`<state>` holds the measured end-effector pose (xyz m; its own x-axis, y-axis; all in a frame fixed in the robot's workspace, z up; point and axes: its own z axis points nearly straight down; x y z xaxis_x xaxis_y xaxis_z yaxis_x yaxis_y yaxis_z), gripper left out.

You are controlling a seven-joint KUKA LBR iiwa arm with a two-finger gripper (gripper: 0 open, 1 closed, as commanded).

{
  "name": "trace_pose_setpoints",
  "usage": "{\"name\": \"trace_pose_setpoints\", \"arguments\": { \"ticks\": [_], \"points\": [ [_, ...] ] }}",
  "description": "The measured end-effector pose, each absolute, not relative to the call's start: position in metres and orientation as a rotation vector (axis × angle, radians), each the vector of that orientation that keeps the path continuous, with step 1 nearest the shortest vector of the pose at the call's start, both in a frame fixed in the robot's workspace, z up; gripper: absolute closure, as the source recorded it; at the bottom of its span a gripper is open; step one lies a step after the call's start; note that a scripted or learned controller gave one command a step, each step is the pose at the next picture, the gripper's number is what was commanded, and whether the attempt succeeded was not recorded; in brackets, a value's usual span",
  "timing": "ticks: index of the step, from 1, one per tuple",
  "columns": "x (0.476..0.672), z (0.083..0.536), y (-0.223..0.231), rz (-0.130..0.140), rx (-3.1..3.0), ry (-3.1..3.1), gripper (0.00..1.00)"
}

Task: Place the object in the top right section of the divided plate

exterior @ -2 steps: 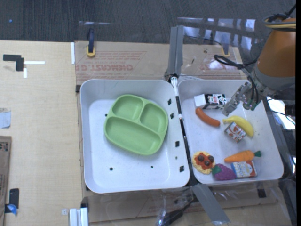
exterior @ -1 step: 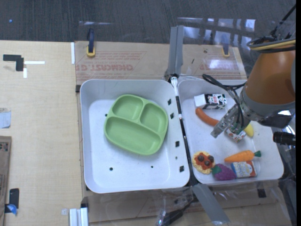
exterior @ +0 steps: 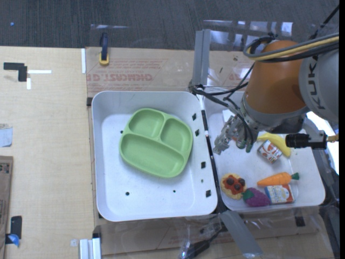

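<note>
Nothing is placed yet: the green divided plate [exterior: 156, 142] lies bare, and the hand [exterior: 233, 139], whose state I cannot tell, hovers over the right bin [exterior: 318, 190] near the toy banana [exterior: 275, 142].

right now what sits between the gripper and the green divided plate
In the camera view, the gripper hangs over the right bin. Between it and the green divided plate lie bare white bin floor and the two bins' adjoining walls, no loose objects.
</note>
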<state>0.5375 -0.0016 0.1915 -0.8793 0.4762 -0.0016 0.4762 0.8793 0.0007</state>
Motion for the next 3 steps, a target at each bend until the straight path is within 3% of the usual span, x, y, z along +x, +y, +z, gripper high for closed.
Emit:
{"name": "trace_pose_setpoints", "arguments": {
  "ticks": [1,2,3],
  "points": [
    [0.565,0.208,0.029,0.001,0.739,3.051,1.00],
    [0.583,0.191,0.089,0.000,0.780,3.042,1.00],
    [0.611,0.216,0.078,0.001,0.321,3.121,1.00]
  ]
}}
